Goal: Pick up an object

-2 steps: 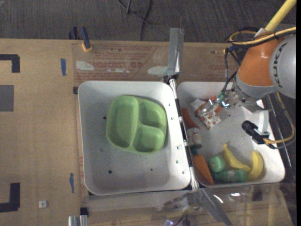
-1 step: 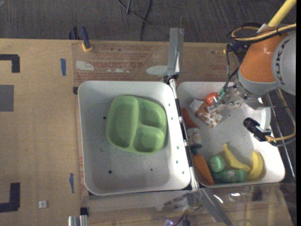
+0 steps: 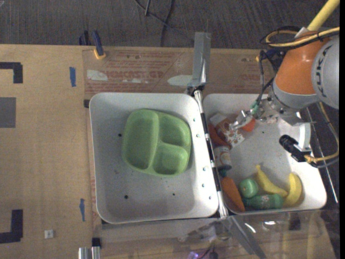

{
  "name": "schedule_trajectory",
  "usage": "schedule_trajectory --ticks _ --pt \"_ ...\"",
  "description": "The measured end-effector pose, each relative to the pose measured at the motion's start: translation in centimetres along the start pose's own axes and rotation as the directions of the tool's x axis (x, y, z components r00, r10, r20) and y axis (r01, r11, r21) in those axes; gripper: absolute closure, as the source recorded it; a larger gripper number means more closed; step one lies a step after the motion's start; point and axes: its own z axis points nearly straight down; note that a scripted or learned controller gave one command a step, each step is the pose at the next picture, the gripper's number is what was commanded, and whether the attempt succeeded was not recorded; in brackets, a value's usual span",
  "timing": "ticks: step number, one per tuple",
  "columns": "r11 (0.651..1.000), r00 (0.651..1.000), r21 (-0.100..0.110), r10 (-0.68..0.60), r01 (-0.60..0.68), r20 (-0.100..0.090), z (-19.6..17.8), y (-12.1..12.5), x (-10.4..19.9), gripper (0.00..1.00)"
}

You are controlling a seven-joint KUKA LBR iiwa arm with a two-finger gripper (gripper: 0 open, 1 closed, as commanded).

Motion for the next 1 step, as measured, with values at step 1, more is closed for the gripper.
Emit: schedule_trajectory --ticks 1 --pt "1.0 1.0 0.005 0.007 -0.007 0.004 1.21 -5.0 0.34 0.0"
